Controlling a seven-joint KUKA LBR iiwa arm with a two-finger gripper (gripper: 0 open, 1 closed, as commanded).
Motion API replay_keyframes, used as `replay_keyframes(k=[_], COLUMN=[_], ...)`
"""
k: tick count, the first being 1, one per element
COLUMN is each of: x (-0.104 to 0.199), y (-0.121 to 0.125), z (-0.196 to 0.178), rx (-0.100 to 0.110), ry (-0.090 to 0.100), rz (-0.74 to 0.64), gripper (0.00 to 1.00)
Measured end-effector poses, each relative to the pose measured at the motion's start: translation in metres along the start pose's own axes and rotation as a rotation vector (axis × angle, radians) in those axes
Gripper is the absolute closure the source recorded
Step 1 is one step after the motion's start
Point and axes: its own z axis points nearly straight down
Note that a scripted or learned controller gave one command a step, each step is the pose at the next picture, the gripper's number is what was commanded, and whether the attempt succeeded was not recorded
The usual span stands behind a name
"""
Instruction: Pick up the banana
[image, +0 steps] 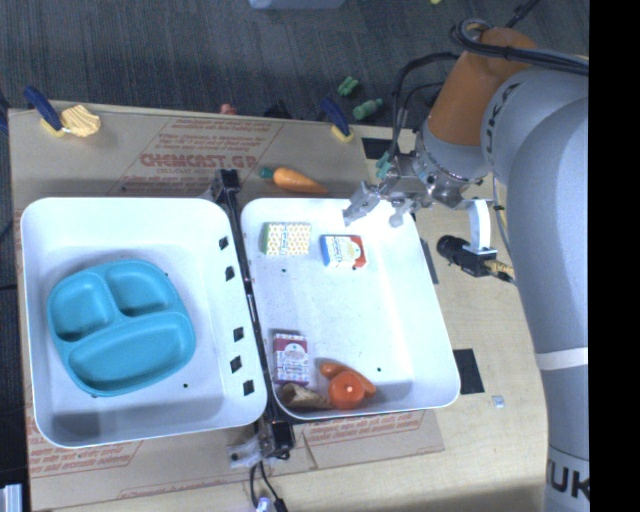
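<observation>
Brownish banana (303, 397) wedged beside orange tomato (347, 388); steel two-finger gripper (378, 203), spread and empty, could snag either.

- On the cardboard sheet (200, 150) covering the surface, above the left bin, I read red print that looks like "CHEMCAST GP".
- At the arm's base (565, 485), white letters "UK" show, cut off.
- Print on the small packages is too blurred to read.

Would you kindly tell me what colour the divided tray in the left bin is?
The divided tray is light blue, seen plainly in the camera view, lying in the white left bin.
</observation>
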Motion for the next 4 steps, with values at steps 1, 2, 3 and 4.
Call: replay_keyframes(k=[1,2,3,4], x=[0.087,0.073,0.073,0.157], y=[-0.063,-0.048,-0.047,-0.038], z=[0.054,0.118,0.108,0.017], rx=[0.002,0.002,0.004,-0.003], ry=[0.001,0.001,0.001,0.001], rz=[0.197,-0.112,-0.116,-0.035], gripper=[0.0,0.0,1.0,1.0])
